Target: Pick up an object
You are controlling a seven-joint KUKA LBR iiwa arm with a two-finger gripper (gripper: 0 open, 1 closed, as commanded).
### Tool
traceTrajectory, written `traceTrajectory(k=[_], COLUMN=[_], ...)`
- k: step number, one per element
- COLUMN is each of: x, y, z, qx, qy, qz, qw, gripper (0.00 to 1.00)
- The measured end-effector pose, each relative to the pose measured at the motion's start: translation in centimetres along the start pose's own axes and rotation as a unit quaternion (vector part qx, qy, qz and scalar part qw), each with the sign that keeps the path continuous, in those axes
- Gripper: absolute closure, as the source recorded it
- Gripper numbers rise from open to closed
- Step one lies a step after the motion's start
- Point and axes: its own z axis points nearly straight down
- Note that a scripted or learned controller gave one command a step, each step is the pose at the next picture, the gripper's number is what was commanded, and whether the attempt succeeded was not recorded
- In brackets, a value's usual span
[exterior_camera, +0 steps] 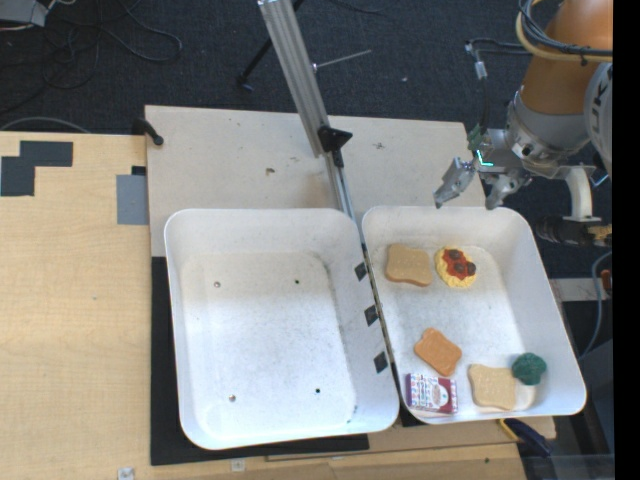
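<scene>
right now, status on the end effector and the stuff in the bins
End effector open, holding nothing, above the far rim of the right bin. Nearest items: toast slice, small pizza. Nothing blocking them.

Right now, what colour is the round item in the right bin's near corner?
Dark green ball, beside a toast slice; seen in the camera view.

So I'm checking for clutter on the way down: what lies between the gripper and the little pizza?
In the camera view, only the right bin's rim and bare white floor separate the gripper from the pizza.
</scene>
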Motion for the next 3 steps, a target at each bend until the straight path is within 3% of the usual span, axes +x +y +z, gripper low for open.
traceTrajectory(k=[1,3], x=[0.0,0.5], y=[0.1,-0.9], z=[-0.3,9.9], qx=[-0.002,0.001], qy=[-0.001,0.000], qz=[-0.001,0.001], qw=[1.0000,1.0000], gripper=[0.00,0.00])
